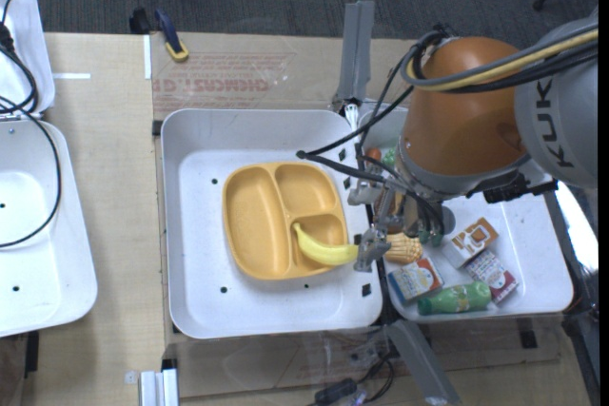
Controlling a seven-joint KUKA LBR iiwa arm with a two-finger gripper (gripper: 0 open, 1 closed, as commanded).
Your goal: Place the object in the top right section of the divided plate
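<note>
The yellow divided plate (276, 219) lies in the middle of the left white bin (190, 233), with bare bin floor around it on the left, far and near sides. A banana (322, 249) lies in the plate's small near-right section, its stem end running out over the plate's right rim toward the gripper (373, 247). The gripper hangs at the low wall where the two bins meet, touching or almost touching the banana's tip; whether its fingers are apart or together cannot be told. The far-right section of the plate holds nothing, and so does the long left section.

The right white bin (552, 276) is crowded: an ear of corn (404, 249) just beside the gripper, small cartons (476, 241) and a green bottle (455, 299) along the near edge. The arm's orange band (461, 105) overhangs that bin's far part. The worktop (105, 109) to the far left is open.
</note>
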